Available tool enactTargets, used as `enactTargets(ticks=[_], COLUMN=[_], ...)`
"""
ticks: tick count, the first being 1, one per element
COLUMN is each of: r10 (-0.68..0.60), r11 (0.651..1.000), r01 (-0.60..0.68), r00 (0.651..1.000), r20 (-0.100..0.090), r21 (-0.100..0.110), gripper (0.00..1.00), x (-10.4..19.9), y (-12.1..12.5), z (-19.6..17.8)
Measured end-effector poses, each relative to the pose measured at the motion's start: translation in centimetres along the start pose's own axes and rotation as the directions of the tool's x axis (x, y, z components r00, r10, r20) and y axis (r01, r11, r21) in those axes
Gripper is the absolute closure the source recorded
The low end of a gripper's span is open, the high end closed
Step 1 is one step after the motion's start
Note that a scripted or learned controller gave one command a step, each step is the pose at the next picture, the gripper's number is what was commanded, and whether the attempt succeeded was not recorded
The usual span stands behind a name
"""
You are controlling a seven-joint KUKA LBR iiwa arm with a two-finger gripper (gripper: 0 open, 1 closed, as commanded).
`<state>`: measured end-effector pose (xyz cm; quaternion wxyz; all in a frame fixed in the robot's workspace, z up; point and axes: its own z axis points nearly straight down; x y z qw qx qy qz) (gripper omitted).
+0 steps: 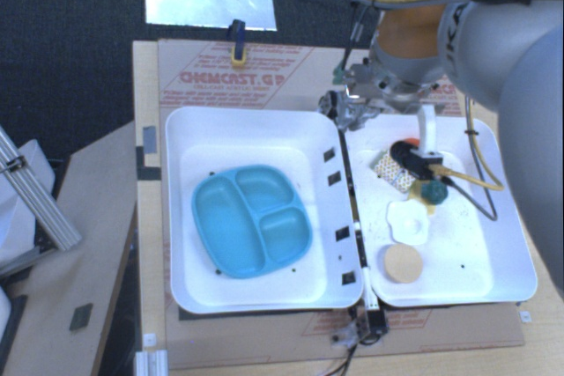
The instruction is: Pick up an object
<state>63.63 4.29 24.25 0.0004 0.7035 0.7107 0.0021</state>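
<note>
**A:** Gripper (351,108) is over the far end of the seam between the two bins, hanging off the grey arm (507,40). What's on offer?

**B:** All the small stuff is in the right bin (480,255). Tan round disc (403,263) lying flat near the front, and just behind it a white blob-shaped flat piece (408,223), the two almost touching.

**A:** Further back?

**B:** A speckled yellow-and-white packet (390,172), partly covered by robot hardware. Beside it is a teal lump (433,191), too small to make out properly.

**A:** Left bin (229,132)?

**B:** One blue divided tray (253,219), three compartments, sitting flat and slightly askew.

**A:** Gripper spread or closed?

**B:** Can't tell, it's a dark tangle from this angle. I see nothing in it.
</note>
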Motion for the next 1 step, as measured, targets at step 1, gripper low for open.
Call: enactTargets(ticks=[1], r10=[0.000], r11=[1.000], r01=[0.000], r00=[1.000], r20=[0.000], r21=[0.001], gripper=[1.00], x=[5.55], y=[-0.53], z=[-0.11])
